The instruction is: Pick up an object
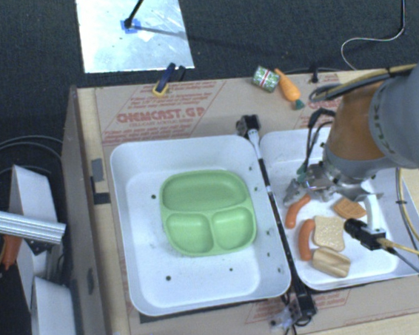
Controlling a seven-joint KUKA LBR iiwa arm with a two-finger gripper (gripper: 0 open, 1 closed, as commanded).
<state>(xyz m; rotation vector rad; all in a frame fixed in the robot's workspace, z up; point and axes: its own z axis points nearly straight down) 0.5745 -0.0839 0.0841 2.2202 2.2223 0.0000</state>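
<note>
Closest to you, in the right bin (399, 273), lies a tan bread roll (331, 262). Just behind it sits a slice of toast (328, 232). The near sausage (304, 242), orange, lies right by the toast's left side. A bit farther back is the far sausage (296, 212), also orange and lying at a slant. A brown pastry (348, 208) sits off to its right.

The gripper (305, 188) hangs just above the far sausage, over its back end. You cannot tell if the gripper is open or closed.

In the left bin (155, 288), a green plate (207, 211) with 3 parts lies flat in the middle.

Behind the 2 bins, on the brown board (210, 103), you see a small green can (265, 77) with an orange carrot (289, 88) beside it. Farthest back, a shiny sheet (106, 32) lies on the dark floor.
</note>
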